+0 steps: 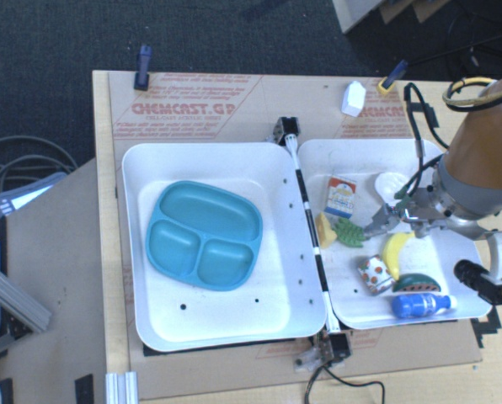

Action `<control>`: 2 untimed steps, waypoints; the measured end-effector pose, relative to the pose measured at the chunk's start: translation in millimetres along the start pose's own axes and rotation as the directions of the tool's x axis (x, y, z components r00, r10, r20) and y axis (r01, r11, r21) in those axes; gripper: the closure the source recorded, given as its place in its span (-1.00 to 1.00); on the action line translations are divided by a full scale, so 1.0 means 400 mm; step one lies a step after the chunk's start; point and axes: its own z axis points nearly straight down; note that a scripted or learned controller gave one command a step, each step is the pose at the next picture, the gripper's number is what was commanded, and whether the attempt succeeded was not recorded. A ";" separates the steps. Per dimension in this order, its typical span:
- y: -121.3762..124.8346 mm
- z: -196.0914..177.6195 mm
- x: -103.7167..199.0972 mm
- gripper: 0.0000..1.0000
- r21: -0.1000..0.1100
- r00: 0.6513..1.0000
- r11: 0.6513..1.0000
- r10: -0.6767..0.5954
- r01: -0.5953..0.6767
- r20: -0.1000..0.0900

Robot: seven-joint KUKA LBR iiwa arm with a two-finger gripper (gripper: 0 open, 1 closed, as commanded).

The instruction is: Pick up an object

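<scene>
One yellow banana [395,252] lies just below the end effector [392,219], whose state is unclear.

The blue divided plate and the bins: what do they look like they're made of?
The blue divided plate: likely moulded plastic, matte to satin, judging by its uniform colour and soft rounded compartment ridges. The left bin and right bin: probably thin white plastic, smooth with rounded corners, though the look leaves it open.

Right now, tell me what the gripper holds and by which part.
It cannot be told. The gripper hangs over the right bin, close by the green toy and the banana, with nothing visibly between its fingers.
</scene>
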 end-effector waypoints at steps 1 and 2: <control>-0.031 0.220 -0.002 -1.00 -0.013 1.000 1.000 0.000 0.000 0.004; -0.033 0.199 -0.001 1.00 -0.011 1.000 1.000 0.001 -0.001 0.004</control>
